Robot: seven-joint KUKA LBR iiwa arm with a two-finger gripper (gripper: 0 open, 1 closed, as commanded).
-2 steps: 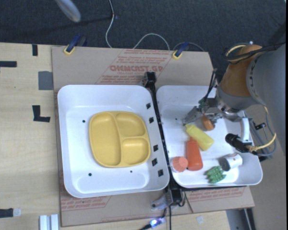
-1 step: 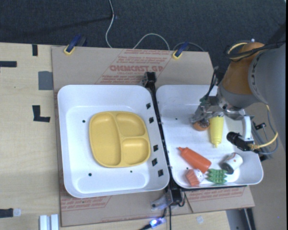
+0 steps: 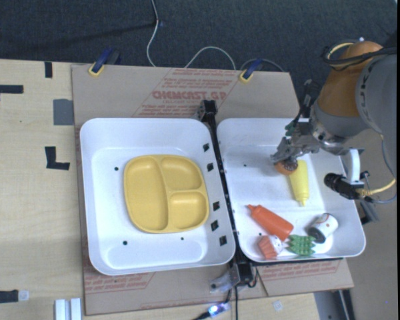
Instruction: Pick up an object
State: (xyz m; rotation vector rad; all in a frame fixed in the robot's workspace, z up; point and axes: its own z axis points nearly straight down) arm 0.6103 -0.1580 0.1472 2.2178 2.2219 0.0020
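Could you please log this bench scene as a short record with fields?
left bin: holds a yellow divided plate
right bin: yellow bottle, orange bottle, green toy, black-and-white object
tool: low in the right bin, at the yellow bottle's top end
small orange item: just under the tool
grasp: cannot tell

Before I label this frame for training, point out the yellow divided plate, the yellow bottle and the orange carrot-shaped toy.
yellow divided plate [image 3: 165,193]: camera view, left bin, on the ridge between its compartments.
yellow bottle [image 3: 300,185]: camera view, right bin, middle of its body.
orange carrot-shaped toy [image 3: 272,221]: camera view, right bin, middle of its length.
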